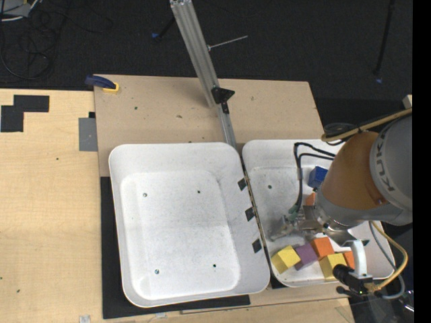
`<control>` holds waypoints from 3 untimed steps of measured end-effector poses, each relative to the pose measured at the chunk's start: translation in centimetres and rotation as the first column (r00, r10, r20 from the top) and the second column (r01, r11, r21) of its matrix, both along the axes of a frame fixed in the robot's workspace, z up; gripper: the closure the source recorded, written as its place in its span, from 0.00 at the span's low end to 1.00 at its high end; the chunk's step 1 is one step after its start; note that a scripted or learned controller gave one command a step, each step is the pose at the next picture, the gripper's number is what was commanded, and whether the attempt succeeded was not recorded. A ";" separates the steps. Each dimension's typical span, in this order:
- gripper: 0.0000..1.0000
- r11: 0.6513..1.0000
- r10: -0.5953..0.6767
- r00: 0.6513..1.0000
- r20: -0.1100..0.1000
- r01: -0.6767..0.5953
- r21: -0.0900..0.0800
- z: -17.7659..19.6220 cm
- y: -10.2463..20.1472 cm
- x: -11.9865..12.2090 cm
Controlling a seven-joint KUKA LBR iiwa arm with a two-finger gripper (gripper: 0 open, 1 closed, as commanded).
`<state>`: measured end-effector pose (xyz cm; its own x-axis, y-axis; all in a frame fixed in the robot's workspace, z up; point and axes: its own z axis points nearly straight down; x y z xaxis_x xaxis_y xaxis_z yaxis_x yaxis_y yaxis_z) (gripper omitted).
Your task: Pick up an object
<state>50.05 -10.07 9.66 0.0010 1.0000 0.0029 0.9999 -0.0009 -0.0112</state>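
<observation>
Camera view shows the right shallow white bin (269, 160) holding a yellow block (286, 258), purple block (306, 254), orange block (323, 245) and blue piece (318, 175). The two-finger gripper (286, 229) is low inside it, near the blocks; I cannot tell its state.

Small blocks lie clustered in the right bin (269, 155), at its near end: a yellow cube (287, 258) touching a purple block (306, 254), then an orange block (324, 246) (partly hidden).
</observation>
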 end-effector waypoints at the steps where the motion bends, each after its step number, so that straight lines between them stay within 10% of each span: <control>1: 1.00 1.000 -0.010 1.000 0.006 0.010 -0.002 1.3 -0.3 0.1; 3: 1.00 1.000 0.002 1.000 0.015 -0.002 -0.003 11.9 0.8 0.4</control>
<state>50.46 -9.23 21.61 -0.0012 1.0000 0.0000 1.0000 0.0012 0.0041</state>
